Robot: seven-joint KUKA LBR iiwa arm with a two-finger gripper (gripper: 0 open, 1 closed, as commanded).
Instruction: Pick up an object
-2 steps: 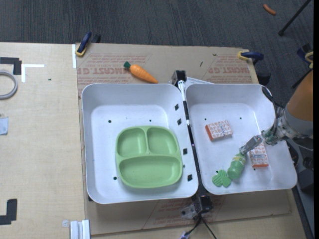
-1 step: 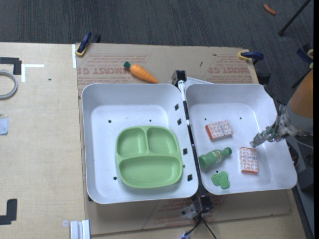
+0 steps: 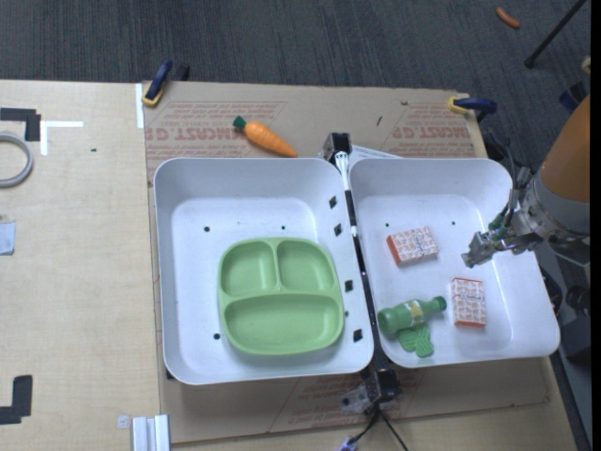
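A green plate [image 3: 280, 296] fills the left bin [image 3: 178, 252]. In the right bin [image 3: 526, 346] lie a green bottle [image 3: 410, 314] and two small boxes [image 3: 412, 245] [image 3: 468, 302]. The claw [image 3: 484, 249] hovers near the right wall, holding nothing; its spread I cannot tell. Descending here, it could close on bare floor.

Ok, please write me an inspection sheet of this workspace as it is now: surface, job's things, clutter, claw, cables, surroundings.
Surface: cardboard sheet on the bench, bearing the left bin and the right bin side by side.
Job's things: right bin holds a green bottle lying down and two small patterned boxes; left bin holds a green divided plate.
Clutter: toy carrot on the cardboard behind the left bin.
Claw: claw over the right bin's right side, apart from the boxes.
Cables: black cable at the front edge.
Surroundings: dark carpet.
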